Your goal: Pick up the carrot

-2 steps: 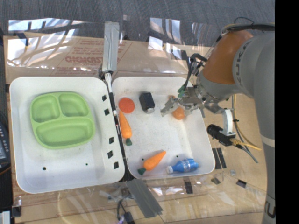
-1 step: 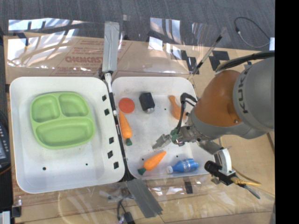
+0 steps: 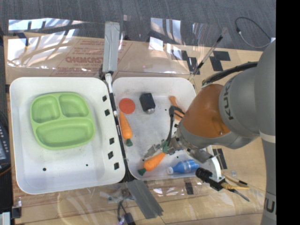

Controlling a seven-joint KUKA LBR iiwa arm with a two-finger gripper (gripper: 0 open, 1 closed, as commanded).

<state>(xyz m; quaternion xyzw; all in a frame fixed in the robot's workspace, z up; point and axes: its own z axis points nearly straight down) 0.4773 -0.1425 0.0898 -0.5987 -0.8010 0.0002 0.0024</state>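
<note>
Two carrots lie in the right bin (image 3: 154, 86). One carrot (image 3: 125, 126) rests along the bin's left wall, green end toward the front. The other carrot (image 3: 154, 161) lies near the front wall, tilted, with its green end at the lower left. My gripper (image 3: 157, 150) is low in the bin, just above and behind this second carrot, close to its thick end. Whether it touches the carrot is unclear. The arm's orange band (image 3: 204, 114) hides the bin's right part.
A red disc (image 3: 127, 106) and a black block (image 3: 147, 102) sit at the back of the right bin. A blue bottle (image 3: 184, 167) lies at the front right. An orange piece (image 3: 173, 101) pokes out behind the arm. The left bin (image 3: 23, 125) holds a green divided plate (image 3: 62, 120).
</note>
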